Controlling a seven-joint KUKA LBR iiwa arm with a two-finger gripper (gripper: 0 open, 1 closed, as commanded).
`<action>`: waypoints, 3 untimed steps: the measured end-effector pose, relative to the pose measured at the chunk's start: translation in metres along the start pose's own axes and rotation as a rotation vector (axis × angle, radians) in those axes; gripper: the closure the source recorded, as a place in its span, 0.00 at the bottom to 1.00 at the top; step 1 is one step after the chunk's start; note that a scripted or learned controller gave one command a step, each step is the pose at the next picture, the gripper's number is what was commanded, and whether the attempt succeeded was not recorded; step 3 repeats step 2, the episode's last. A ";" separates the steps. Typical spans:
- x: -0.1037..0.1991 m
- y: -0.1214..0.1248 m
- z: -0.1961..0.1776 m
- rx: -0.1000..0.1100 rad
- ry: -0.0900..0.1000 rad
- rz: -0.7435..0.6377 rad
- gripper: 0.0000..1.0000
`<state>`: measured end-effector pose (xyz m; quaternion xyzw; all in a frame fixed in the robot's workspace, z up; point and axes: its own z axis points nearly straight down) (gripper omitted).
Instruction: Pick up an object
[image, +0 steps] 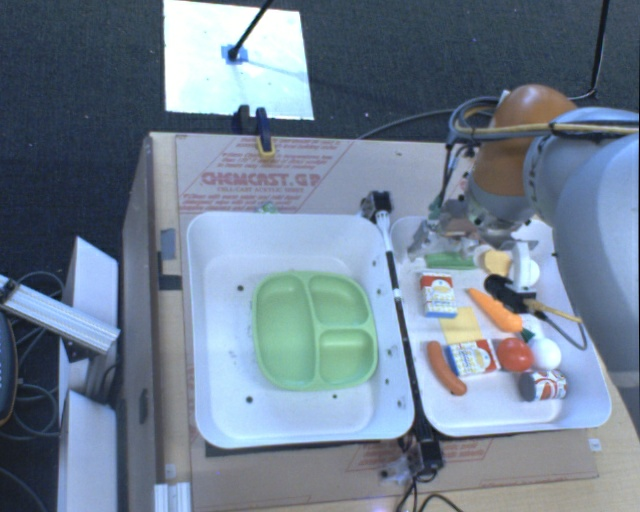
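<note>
From my screen the arm (590, 190) comes in from the right and is cut off by the frame edge. Its bulk covers the far right corner of the right bin (590, 400). The gripper (440, 232) sits low over the far end of that bin. It reads as a grey metallic blur against the white wall, so I cannot tell whether the claw is wide, narrow or holding anything. Everything there is to pick lies in the right bin. Just near of the gripper is a flat green piece (450, 259), partly hidden beneath it, and to its right a yellow lump (496, 261) whose outline I can't make out. Further toward me are a small red-and-white carton (438, 295), a yellow cheese slice (461, 325) and a carrot (495, 310) lying at a slant. At the near end are a sausage (446, 368), a second carton (472, 357) lying flat and touching a tomato (515, 354), a white egg (546, 352) and a small can (545, 385) whose label is too blurred to read. The left bin (200, 330) holds a green divided plate (315, 330), well apart from the gripper.
</note>
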<state>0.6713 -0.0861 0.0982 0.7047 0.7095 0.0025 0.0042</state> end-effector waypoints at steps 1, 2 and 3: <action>-0.016 -0.002 0.012 0.005 0.001 0.006 0.00; -0.017 0.000 0.000 0.000 -0.001 0.004 1.00; -0.017 0.000 0.000 0.000 -0.001 0.004 1.00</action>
